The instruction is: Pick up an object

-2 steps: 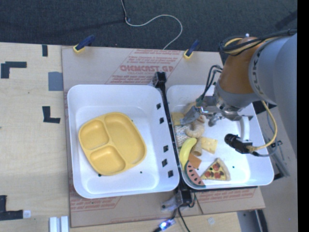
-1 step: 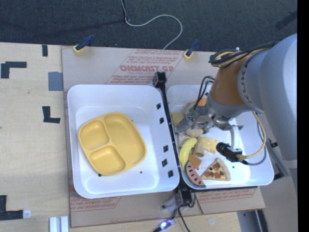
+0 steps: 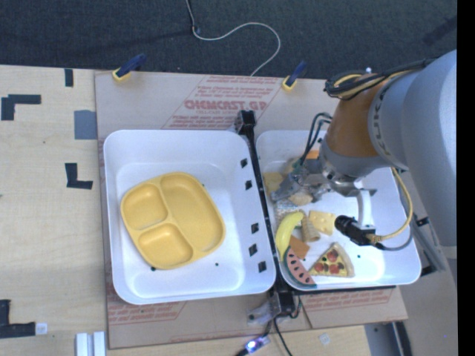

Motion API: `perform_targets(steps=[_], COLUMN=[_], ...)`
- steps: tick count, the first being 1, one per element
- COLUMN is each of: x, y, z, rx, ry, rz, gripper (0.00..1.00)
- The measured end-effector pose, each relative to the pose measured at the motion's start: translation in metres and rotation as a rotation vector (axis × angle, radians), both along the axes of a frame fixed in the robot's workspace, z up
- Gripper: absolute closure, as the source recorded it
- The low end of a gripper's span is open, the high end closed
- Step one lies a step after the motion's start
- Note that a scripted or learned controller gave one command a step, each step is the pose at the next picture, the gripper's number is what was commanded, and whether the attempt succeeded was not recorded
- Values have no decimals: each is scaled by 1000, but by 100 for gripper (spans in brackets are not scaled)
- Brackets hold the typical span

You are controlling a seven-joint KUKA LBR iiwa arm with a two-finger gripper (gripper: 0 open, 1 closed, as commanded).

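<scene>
The right bin (image 3: 401, 273) holds several toy foods. A yellow banana (image 3: 286, 228) lies at its left side, with a cheese wedge (image 3: 320, 222) beside it. A pizza slice (image 3: 332, 262) and a watermelon slice (image 3: 295, 267) sit near the front edge. My gripper (image 3: 303, 184) is down in the bin's upper left part, over pale food pieces (image 3: 276, 183) near the divider. The arm's wrist hides its fingers.
The left bin (image 3: 122, 143) carries a yellow three-compartment plate (image 3: 172, 219). A black divider (image 3: 256, 199) with clips runs between the bins. A black cable loops from the wrist over the right bin (image 3: 355, 231). The grey and orange arm (image 3: 371, 124) covers the right bin's back.
</scene>
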State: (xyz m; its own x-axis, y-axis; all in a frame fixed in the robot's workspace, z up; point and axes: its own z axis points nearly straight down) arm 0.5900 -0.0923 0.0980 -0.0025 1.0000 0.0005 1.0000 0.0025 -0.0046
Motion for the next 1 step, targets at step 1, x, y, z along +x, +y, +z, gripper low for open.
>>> perform_targets(steps=[1], x=[9], y=[-4], z=[48], rx=[-1], ry=[-6], rz=[-2], gripper=[100])
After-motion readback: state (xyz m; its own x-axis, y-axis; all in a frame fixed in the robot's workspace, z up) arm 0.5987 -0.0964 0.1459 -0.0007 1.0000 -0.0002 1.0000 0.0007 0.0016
